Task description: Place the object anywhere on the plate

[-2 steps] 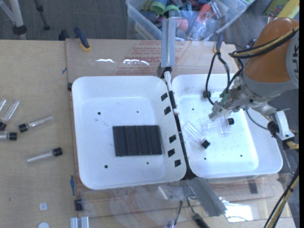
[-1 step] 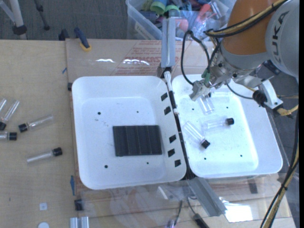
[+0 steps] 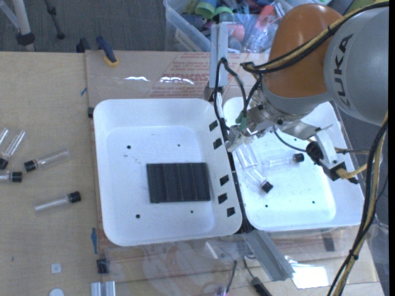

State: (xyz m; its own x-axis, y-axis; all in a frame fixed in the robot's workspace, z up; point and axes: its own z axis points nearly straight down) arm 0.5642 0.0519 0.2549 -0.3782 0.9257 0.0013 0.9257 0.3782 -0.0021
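Note:
A black ribbed plate (image 3: 179, 182) lies flat on the floor of the left bin (image 3: 114, 128). In the right bin (image 3: 308, 208) lie clear vials with black caps: one vial (image 3: 256, 176) points its cap toward the front, and another vial (image 3: 285, 161) has its cap to the right. My gripper (image 3: 239, 137) hangs below the orange band, low over the right bin's left side, just behind the nearer vial. The wrist hides its tip, and no object can be made out in it.
The divider between the bins carries several black clips (image 3: 222, 180). Loose vials (image 3: 55, 199) lie on the wooden bench left of the bins. A clear tub of colourful toys (image 3: 216, 11) stands behind. Cables (image 3: 336, 165) trail over the right bin.

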